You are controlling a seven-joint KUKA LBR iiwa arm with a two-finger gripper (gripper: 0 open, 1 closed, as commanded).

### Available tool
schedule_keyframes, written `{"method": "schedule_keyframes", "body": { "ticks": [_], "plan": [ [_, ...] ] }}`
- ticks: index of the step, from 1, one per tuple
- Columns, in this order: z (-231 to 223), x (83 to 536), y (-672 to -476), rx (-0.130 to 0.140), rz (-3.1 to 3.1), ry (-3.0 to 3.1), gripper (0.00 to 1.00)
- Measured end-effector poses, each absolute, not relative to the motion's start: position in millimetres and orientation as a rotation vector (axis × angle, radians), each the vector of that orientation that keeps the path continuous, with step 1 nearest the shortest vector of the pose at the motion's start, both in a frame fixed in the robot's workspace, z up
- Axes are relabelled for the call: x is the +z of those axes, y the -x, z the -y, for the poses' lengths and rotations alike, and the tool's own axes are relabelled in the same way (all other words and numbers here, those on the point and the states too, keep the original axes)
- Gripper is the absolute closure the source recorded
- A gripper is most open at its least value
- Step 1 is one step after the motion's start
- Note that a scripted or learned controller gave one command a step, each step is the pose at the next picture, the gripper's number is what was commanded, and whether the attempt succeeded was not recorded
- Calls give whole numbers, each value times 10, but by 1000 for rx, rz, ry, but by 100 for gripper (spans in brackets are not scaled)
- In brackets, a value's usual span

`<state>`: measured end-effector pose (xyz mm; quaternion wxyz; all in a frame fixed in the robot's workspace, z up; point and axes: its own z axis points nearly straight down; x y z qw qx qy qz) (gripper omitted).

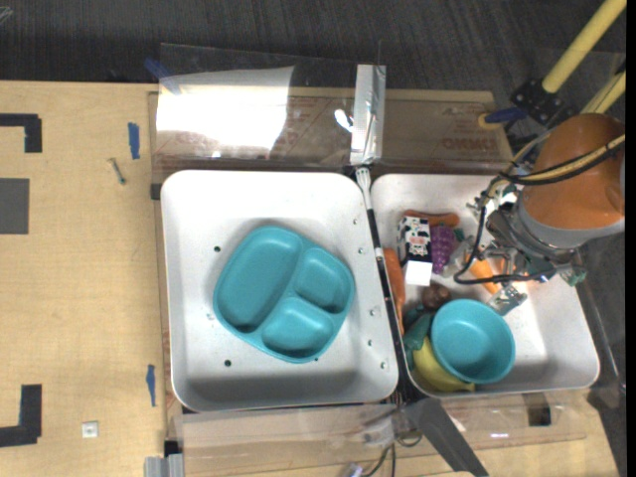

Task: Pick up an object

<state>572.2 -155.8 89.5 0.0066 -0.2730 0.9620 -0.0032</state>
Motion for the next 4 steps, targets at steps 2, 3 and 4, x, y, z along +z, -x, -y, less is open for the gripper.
{"method": "schedule_keyframes", "body": {
  "ticks": [2, 3, 4],
  "plan": [
    [1269, 982, -6521, 13, -3164, 440, 0],
    [1624, 898, -5895, -7, -3112, 345, 0],
    [1594, 1038, -5951, -10, -3093, 348, 100]
  ]
}}
